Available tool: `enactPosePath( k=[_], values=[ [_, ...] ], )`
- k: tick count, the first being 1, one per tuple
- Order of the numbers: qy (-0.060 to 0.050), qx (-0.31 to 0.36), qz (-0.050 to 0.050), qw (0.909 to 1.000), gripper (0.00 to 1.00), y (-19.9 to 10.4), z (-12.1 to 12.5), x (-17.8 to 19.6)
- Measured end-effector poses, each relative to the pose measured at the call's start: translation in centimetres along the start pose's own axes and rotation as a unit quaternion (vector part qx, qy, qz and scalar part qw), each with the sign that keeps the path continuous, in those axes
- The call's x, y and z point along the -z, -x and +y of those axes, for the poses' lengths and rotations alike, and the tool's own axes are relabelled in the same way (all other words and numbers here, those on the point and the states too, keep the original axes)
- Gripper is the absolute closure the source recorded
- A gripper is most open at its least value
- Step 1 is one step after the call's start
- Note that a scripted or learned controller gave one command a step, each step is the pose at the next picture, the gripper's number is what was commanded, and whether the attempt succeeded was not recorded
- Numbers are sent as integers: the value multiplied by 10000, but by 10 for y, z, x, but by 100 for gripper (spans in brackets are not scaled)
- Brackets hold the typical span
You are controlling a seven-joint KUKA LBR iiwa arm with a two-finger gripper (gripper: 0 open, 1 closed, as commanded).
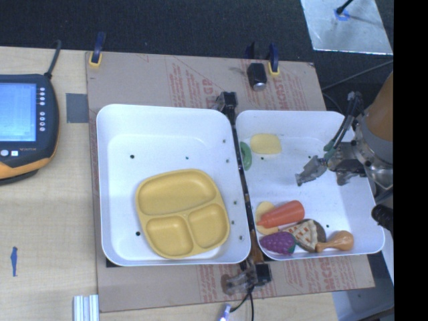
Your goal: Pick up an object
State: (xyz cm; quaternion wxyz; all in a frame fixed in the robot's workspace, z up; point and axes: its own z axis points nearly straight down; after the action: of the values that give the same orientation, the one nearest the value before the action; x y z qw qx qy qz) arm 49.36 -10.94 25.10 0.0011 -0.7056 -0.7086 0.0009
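- The worktop [40, 246] carries a brown cardboard sheet [200, 85], and two shallow white bins sit on it side by side, touching along their inner walls.
- The left bin [134, 132] holds a yellow divided tray [182, 212], lying flat toward that bin's near edge, slightly turned.
- The right bin [294, 122] holds the toy foods.
- A pale yellow piece [265, 144] lies near the right bin's far left corner, and a green piece [246, 156] leans against the inner wall just beside it.
- Along the right bin's near edge lies a cluster: an orange-red carrot [284, 213] across a pale yellow piece [265, 209], a purple piece [277, 243] toward the near left corner, a pizza slice [305, 233] beside it, and a brown drumstick [336, 241] toward the near right corner.
- The arm [381, 122] reaches in over the right bin's right edge.
- The hand [311, 171] hangs over the bare middle of the right bin, between the far pieces and the near cluster, with nothing between its fingers; how wide they stand I cannot tell.
- A handheld control pendant [23, 122] with a lit screen rests at the worktop's left edge.
- Blue clamps [97, 49] grip the cardboard's far edge.
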Motion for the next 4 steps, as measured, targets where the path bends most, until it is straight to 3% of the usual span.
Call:
enactPosePath(
  k=[1,2,3,4],
  values=[
    [-1,1,-3,10000,0,21,-18,-117],
    [-4,4,-3,10000,0,25,61,-160],
    [-6,4,0,10000,0,20,10,-160],
    [-7,20,-5,10000,100,21,10,-149]
  ],
)
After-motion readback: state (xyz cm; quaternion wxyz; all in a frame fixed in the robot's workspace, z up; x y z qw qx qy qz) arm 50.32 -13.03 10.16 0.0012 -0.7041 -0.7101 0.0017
